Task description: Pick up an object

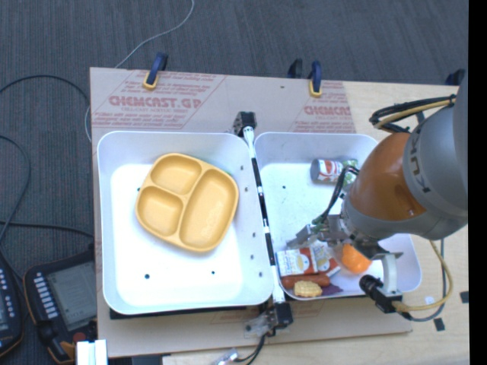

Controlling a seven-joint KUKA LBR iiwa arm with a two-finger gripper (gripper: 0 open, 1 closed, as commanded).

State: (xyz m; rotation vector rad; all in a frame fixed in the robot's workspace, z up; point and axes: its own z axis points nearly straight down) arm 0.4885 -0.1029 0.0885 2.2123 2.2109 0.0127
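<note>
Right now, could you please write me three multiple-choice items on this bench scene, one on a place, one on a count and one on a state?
1. Where does the yellow divided plate lie?
A. In the left bin
B. In the right bin
C. On the carpet

2. How many compartments does the plate have?
A. Two
B. Three
C. Five

3. How does the small can in the right bin lie?
A. Upright on its base
B. On its side
C. Stacked on the plate

Answers:
1. A, the plate rests on the floor of the left bin, left of the divider.
2. B, two small sections sit beside one large section.
3. B, its label wall faces up and its length runs along the bin floor near the far wall.
</note>
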